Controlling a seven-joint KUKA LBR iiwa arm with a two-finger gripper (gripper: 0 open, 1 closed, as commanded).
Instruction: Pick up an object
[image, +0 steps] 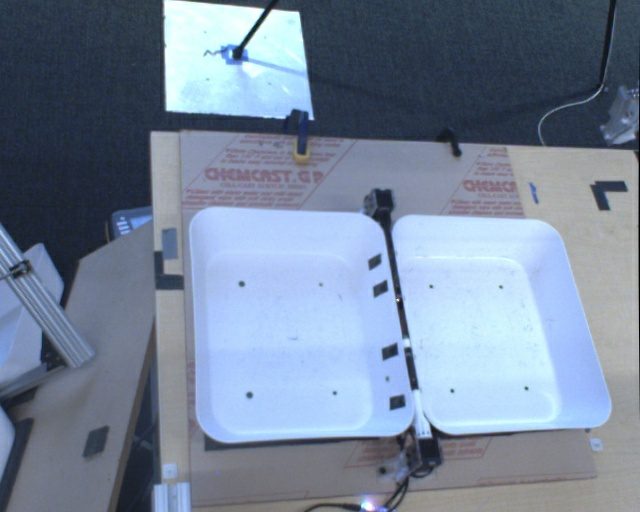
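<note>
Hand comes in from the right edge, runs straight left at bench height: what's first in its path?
Probably the outer wall of the right bin, after a strip of bare bench. Whether a higher pass would clear the rim can't be judged from this slanted view.

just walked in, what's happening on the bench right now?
Nothing is being handled at this moment. Two shallow white bins sit side by side on the bench: the left bin and the right bin, joined along a middle seam with black clips. I can see only small dark marks on their floors.
</note>
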